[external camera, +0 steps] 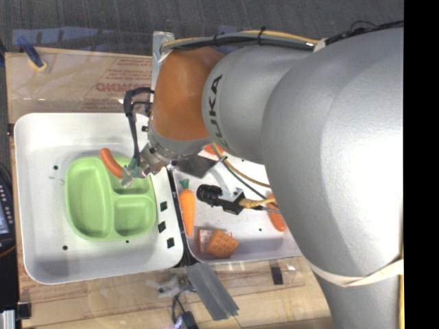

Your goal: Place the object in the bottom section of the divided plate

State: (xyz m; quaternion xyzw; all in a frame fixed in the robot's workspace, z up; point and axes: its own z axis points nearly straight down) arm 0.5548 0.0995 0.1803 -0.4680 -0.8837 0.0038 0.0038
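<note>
1. Green divided plate [103, 204] sits in the left white bin [34, 184]; a toy sausage [110, 162] lies across its upper rim
2. Jaws [132, 175] touch the sausage; can't tell if they're clamped
3. Next, I'd judge: carry it to the bottom section

The arm [329, 136] is bulky glossy grey, with an orange band, black "KUKA" lettering and yellow-black cables.

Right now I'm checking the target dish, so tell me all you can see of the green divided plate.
The green divided plate looks like moulded plastic, with rounded corners and raised ridges splitting it into three sections. It lies flat in the left white bin. An orange sausage-like object rests at its upper rim, next to the hand.
</note>
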